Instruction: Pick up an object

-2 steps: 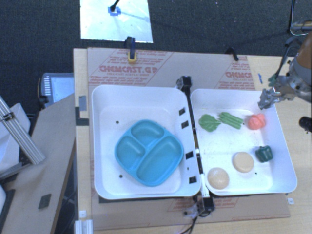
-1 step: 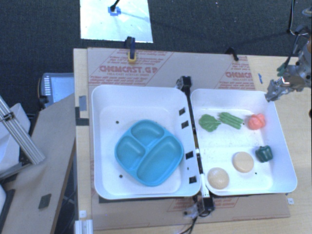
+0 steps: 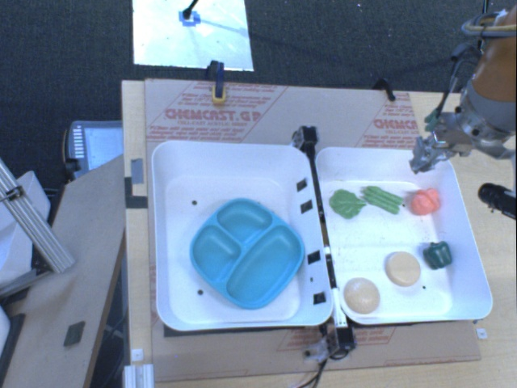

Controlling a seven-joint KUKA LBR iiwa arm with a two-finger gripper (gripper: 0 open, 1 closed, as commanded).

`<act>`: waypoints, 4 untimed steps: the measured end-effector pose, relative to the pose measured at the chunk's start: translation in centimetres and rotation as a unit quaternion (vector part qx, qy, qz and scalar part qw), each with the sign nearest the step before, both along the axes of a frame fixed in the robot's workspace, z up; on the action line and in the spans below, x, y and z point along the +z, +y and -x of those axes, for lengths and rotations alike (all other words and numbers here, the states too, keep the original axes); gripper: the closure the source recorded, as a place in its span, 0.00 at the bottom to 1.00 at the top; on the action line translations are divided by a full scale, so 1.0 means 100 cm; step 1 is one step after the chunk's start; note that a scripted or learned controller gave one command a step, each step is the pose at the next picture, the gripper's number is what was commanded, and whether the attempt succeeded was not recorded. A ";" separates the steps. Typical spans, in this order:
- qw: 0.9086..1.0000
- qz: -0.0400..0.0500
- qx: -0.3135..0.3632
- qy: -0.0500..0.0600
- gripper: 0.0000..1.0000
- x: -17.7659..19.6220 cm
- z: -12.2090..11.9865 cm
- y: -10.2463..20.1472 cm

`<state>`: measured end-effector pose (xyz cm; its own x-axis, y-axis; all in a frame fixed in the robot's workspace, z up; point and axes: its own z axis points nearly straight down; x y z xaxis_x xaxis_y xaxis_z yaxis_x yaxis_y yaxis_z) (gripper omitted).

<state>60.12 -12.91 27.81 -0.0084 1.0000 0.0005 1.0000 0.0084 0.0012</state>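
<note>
Left bin point(image 3: 174, 168): a shallow white plastic tray on the tabletop point(image 3: 133, 241). It holds one item, a light blue plastic plate with three compartments point(image 3: 246, 252), lying flat and turned at an angle, nearer the bin's front right corner than its back.

Between the bins: a row of small black clips point(image 3: 311, 208) runs along the shared edge, from back to front.

Right bin point(image 3: 468, 293): a matching shallow white tray holding six small toy foods, all lying loose and apart from the arm. At the back left, a flat green leaf-shaped piece point(image 3: 346, 204) touches or nearly touches a long ridged green piece point(image 3: 381, 199) to its right. Further right, near the back right corner, sits a rounded pink-orange piece point(image 3: 425, 201). At the front left lies a pale tan round piece point(image 3: 362, 295); to its right and slightly further back, a cream-coloured round piece point(image 3: 402, 268); just beside that, a dark green pepper-shaped piece point(image 3: 438, 255).

Arm: the grey arm enters from the right, with the gripper point(image 3: 423, 159) over the right bin's back right rim, above and just behind the pink-orange piece. Nothing is seen between the jaws. Whether the jaws stand open or closed cannot be told at this resolution.
</note>
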 end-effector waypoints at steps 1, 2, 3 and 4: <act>1.000 0.000 0.000 0.000 1.00 -0.002 0.019 0.044; 1.000 0.000 0.000 0.001 1.00 -0.015 0.039 0.083; 1.000 -0.001 0.001 0.000 1.00 -0.031 0.044 0.140; 1.000 0.000 0.000 0.001 1.00 -0.051 0.061 0.188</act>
